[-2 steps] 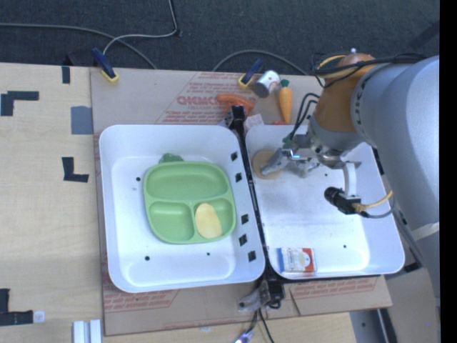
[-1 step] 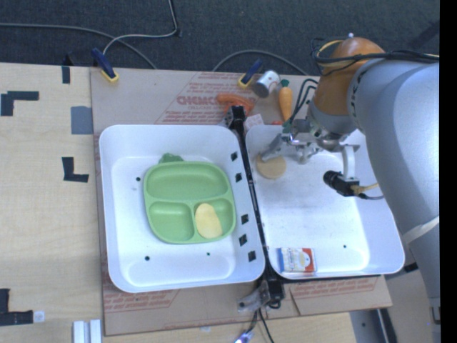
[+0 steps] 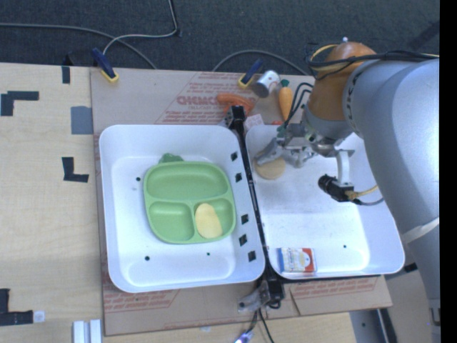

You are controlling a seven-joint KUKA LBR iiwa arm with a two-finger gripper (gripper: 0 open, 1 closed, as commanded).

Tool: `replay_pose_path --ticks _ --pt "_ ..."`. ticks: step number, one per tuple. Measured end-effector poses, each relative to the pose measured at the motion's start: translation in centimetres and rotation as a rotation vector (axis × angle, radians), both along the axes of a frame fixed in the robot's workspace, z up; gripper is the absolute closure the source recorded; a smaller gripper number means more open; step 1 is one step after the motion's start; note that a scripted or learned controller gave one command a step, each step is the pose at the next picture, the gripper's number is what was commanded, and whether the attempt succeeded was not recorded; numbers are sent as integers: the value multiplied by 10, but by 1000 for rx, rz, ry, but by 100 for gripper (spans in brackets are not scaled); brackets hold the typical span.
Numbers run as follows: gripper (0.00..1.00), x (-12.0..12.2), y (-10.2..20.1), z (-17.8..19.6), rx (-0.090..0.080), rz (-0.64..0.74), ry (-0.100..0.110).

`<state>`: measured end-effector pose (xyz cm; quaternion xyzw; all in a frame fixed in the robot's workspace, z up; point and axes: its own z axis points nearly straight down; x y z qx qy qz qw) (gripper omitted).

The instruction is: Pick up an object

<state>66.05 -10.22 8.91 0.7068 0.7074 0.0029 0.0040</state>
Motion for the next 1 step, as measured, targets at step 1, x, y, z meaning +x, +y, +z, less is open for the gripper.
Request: replay_pose_path --ticks 1 --pt "0 10 -15 0 4 2 3"
